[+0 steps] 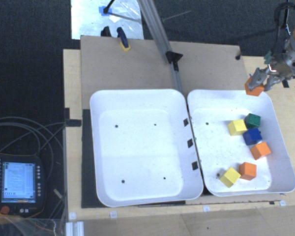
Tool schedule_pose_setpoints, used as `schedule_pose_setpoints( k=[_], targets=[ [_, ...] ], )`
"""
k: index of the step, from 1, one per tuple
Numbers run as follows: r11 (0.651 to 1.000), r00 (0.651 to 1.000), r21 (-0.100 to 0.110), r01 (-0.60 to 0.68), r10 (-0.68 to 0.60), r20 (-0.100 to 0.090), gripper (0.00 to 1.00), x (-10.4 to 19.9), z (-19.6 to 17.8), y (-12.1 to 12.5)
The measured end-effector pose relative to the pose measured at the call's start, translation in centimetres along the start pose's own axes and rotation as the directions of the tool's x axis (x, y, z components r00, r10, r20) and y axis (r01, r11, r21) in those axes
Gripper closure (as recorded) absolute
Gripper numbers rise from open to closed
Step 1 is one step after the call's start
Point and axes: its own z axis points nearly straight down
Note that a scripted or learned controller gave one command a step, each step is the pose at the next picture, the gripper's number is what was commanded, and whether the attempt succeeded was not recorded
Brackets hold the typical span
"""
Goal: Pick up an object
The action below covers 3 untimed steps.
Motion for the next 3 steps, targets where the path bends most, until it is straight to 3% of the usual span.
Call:
schedule_pose_setpoints(
  k=[2, 3],
  targets=[
    [1.000, 1.000, 0.005, 0.005, -0.005, -0.004, 1.00, 10.4, 2.4, 0.7],
    [1.000, 1.000, 0.007, 0.006, -0.006, -0.004, 1.00, 16.0, 3.5, -0.1]
  ],
)
